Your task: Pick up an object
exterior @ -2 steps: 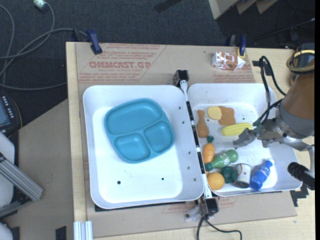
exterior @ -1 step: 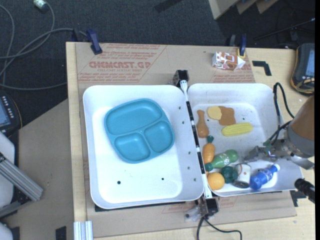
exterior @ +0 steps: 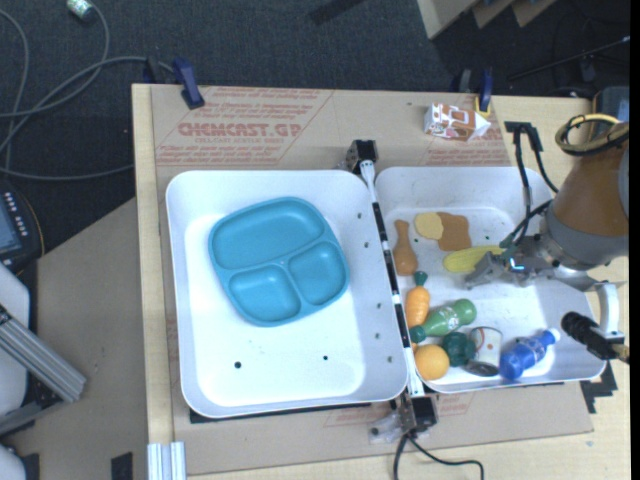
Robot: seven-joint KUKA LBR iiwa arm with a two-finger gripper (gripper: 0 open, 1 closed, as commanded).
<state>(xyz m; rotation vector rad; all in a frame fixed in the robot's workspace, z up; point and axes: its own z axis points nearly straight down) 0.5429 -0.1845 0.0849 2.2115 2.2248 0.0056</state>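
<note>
The right bin holds several small items. A yellow banana-like piece lies near its middle, with a yellow disc and a brown slab behind it. A brown bottle shape rests by the left wall. Toward the front are a carrot, a green bottle, an orange ball, a dark green piece, a white cup and a blue bottle. My gripper is low in this bin, right beside the yellow piece's right end.
The left bin carries a blue divided plate. A small red-and-white packet lies on the bench behind the right bin. The arm's orange band and cables hang over the right bin's right side.
</note>
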